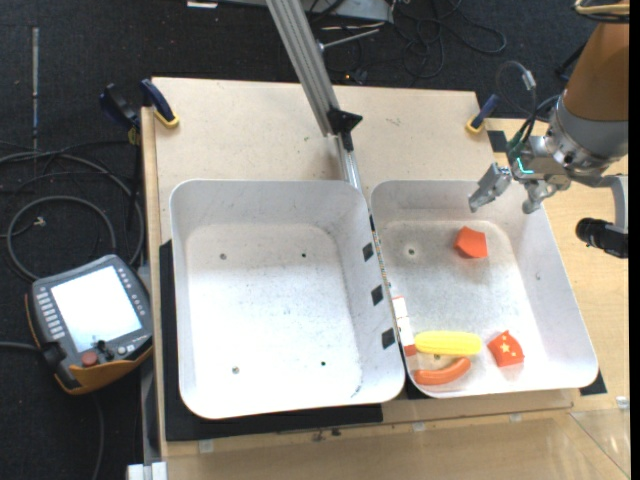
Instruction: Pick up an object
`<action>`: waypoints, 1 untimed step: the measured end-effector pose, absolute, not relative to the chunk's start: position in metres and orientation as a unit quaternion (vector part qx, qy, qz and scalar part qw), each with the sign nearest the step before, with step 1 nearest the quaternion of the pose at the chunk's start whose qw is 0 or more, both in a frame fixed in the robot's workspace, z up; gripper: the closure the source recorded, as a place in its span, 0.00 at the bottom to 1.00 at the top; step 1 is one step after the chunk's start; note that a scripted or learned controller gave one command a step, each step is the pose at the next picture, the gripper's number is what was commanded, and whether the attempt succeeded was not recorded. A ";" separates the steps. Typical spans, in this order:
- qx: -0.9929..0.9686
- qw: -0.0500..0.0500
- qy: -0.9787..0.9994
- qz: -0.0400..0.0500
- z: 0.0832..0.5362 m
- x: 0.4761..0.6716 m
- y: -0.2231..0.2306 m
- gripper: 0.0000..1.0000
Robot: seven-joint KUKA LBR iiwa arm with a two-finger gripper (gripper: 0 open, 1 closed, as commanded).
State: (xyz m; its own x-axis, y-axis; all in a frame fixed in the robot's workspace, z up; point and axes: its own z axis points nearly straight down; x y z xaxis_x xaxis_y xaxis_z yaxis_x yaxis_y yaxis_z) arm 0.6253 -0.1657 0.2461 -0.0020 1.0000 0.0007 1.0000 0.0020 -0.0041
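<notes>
The right bin (pixel 545 268) holds an orange block (pixel 472 242) near its middle back. Along its front lie a yellow banana-like piece (pixel 447 343), a curved orange sausage-like piece (pixel 441 371) just under it, and a small red block (pixel 506 349). My gripper (pixel 512 190) hangs above the back right part of this bin, its two grey fingers spread apart with nothing between them. It stands to the upper right of the orange block, apart from it.
The left bin (pixel 200 218) lies beside the right one, sharing a middle wall. A slanted metal rail (pixel 305 53) crosses the bench's back. A teach pendant (pixel 88 318) and cables lie on the floor at left. Clamps (pixel 160 103) grip the bench's back corners.
</notes>
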 end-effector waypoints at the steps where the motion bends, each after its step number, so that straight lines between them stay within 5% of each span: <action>1: -0.706 0.000 -0.708 0.001 0.248 0.626 -0.165 0.00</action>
State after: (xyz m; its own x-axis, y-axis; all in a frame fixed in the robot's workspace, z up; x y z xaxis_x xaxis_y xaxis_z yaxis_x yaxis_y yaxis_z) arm 0.6257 -0.1655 0.2482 -0.0033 1.0000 -0.0003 1.0000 0.0033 -0.0015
